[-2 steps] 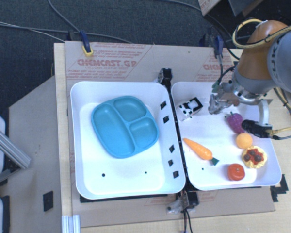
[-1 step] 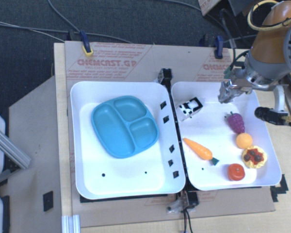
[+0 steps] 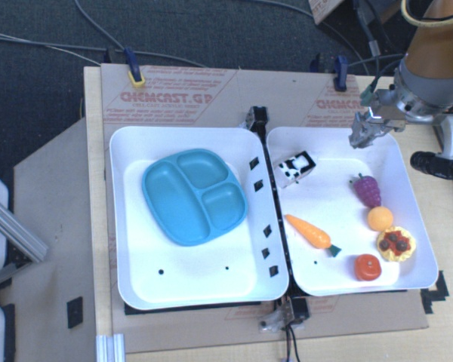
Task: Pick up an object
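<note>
Bench w/ 2 bins (image 3: 128, 225): 1 blue plate (image 3: 195, 195), 6 toys, 1 claw (image 3: 365, 134).

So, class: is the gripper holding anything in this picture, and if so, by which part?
Nothing is held. The gripper hangs over the far rim of the right bin, apart from the grapes and the carrot.

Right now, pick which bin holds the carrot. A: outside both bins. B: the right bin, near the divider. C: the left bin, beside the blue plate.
B: the carrot lies in the right bin close to the divider, while the blue plate sits in the left bin.
</note>
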Controlling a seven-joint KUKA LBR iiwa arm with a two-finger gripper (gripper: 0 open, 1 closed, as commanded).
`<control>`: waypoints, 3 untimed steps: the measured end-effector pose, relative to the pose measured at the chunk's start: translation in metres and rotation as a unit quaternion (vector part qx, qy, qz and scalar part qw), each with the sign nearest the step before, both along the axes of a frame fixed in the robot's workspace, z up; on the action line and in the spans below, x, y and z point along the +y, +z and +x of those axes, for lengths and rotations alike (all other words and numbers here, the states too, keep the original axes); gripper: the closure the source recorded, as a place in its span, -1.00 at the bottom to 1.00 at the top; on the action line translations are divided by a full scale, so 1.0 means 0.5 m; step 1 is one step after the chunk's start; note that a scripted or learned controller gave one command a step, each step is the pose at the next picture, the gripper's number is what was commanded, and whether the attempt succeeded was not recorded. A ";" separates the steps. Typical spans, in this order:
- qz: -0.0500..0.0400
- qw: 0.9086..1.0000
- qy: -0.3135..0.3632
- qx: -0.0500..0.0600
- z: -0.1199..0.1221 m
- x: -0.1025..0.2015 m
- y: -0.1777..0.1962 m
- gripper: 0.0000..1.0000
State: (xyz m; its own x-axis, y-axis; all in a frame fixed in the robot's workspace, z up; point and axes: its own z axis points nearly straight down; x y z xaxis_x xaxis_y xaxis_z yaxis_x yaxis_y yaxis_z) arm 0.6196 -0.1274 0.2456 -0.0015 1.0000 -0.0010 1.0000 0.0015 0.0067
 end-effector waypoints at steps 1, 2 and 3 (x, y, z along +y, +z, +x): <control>0.001 1.000 0.002 0.002 0.013 0.106 0.017 1.00; 0.002 1.000 0.003 0.002 0.023 0.216 0.028 1.00; 0.002 1.000 0.002 0.005 0.029 0.323 -0.007 1.00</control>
